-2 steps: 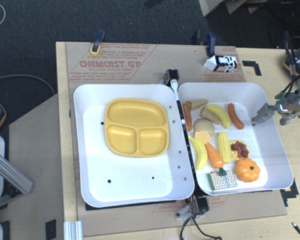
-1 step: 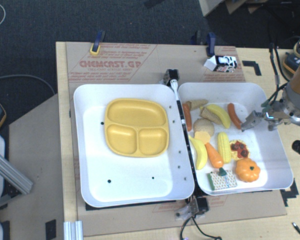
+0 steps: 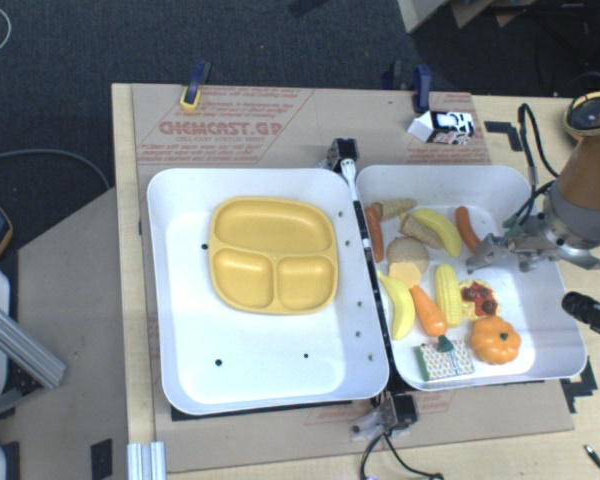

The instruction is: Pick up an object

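Observation:
The right bin [image 3: 550, 353] holds several toy foods. Among them are a yellow banana [image 3: 435, 230], a red sausage [image 3: 467, 228], an ear of corn [image 3: 448, 293], a carrot [image 3: 428, 311], an orange pumpkin [image 3: 495, 340] and a small speckled block [image 3: 445, 361]. My gripper [image 3: 488, 253] hangs low over the right half of this bin. It is just right of the red sausage and above the corn and a red-topped piece [image 3: 478, 296]. Nothing is visibly held in it. The arm's orange band [image 3: 588, 180] is at the far right.
In the left bin [image 3: 180, 298] lies a yellow three-compartment plate [image 3: 274, 253]. A brown sausage [image 3: 373, 233], another banana [image 3: 400, 303] and pale bread pieces [image 3: 405, 253] crowd the right bin's left side. Clamps [image 3: 420, 86] and cables sit at the bench's far edge.

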Tool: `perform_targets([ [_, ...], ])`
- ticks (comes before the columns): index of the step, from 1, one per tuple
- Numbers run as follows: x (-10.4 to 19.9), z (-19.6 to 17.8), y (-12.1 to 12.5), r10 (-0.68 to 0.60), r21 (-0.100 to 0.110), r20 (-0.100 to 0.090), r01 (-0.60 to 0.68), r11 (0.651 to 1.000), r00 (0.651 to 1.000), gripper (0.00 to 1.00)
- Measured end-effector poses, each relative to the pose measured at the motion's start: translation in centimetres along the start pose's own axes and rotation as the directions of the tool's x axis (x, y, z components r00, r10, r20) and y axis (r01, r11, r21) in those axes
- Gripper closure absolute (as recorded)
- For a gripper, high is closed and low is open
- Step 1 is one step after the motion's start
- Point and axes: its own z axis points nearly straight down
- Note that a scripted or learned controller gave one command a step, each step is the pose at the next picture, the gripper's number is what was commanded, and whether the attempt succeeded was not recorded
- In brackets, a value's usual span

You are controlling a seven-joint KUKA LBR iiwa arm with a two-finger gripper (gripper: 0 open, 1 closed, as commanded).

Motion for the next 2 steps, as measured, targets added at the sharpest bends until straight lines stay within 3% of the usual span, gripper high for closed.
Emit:
perform_targets([
  [1, 0.3, 2.2, 0.1, -0.001, -0.002, -0.003, 0.001, 1.000, 1.000, 0.00],
  [2, 0.1, 1.1, 0.1, 0.000, -0.006, 0.001, 0.000, 1.000, 1.000, 1.00],
])
